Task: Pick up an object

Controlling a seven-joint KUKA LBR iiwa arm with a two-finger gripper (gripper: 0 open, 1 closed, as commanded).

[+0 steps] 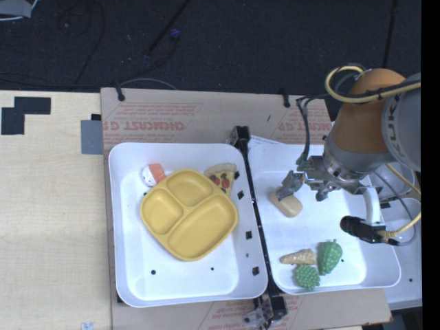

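The gripper (306,186) is hanging over the right bin (385,270), jaws spread, just beside a beige block (287,204). A yellow divided tray (189,214) is lying in the left bin (130,267); 2 green toys (320,265) are sitting near the right bin's front.

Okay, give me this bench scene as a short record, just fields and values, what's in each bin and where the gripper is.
left bin: yellow divided plate, pizza slice toy, small red and white item
right bin: beige block, cone-shaped toy, two green toys
gripper: over right bin, just above the beige block
grasp: nothing seen between fingers
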